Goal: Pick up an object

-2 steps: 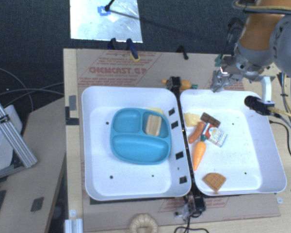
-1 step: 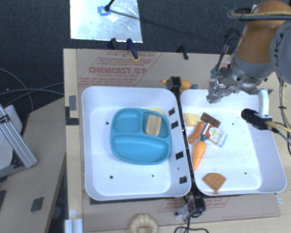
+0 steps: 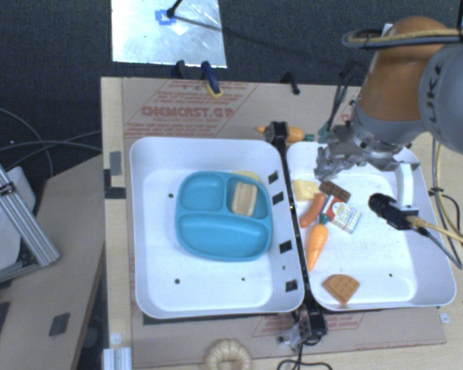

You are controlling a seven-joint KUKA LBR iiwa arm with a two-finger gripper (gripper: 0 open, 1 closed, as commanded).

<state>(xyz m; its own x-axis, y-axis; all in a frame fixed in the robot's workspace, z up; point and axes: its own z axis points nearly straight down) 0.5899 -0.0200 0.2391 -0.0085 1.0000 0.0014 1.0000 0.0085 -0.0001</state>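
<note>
Brown bar (image 3: 335, 191), top end hidden under pincer (image 3: 329, 169).

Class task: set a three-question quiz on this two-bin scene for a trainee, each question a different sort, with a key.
1. True or false: the blue plate lies in the left bin.
2. How many carrots lie in the right bin?
3. Which thing in the right bin lies nearest the view's bottom edge? A waffle B carrot C brown block
Key: 1 true; 2 two; 3 A.
</note>
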